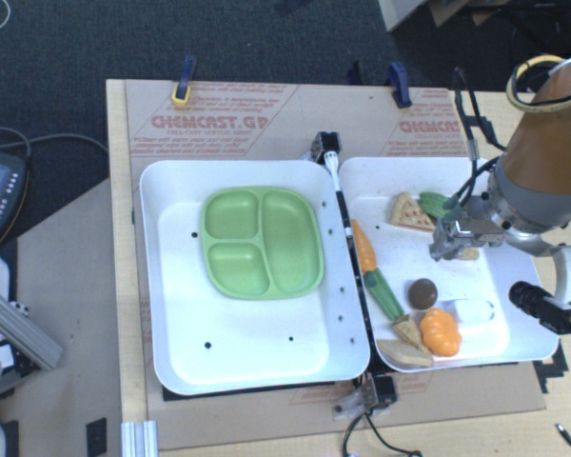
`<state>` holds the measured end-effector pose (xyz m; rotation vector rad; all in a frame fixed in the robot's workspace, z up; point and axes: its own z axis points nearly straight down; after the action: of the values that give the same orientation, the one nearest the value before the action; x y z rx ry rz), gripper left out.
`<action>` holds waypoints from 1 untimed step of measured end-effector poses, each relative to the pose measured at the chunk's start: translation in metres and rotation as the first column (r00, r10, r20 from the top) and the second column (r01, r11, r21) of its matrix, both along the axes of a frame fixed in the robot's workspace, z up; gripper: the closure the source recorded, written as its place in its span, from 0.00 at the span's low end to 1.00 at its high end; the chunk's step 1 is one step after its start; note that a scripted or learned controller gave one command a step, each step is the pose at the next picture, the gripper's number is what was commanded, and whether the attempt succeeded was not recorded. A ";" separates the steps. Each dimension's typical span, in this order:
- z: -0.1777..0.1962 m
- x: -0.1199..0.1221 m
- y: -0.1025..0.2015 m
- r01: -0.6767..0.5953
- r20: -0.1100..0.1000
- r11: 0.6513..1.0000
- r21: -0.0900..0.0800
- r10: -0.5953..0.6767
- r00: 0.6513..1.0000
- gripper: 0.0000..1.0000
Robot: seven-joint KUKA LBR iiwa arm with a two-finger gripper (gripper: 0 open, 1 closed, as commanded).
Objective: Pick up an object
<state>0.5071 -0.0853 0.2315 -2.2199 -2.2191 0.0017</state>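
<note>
A green divided plate (263, 242) lies in the left bin (171, 341). In the right bin (523, 346) a toy carrot (364, 246) lies along the left wall, with a brown ball (422, 293) and an orange fruit (441, 331) nearer the front. The gripper (449, 244) hovers low over the bin; its opening cannot be told.

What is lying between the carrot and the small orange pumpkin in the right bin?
In the camera view, a green cucumber-like vegetable and a round brown piece lie between the carrot and the orange pumpkin.
</note>
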 end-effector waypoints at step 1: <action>-0.001 0.009 0.006 -0.002 0.004 1.000 -0.001 0.002 1.000 1.00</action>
<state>0.5163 -0.0794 0.2309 -2.2203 -2.2244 -0.0017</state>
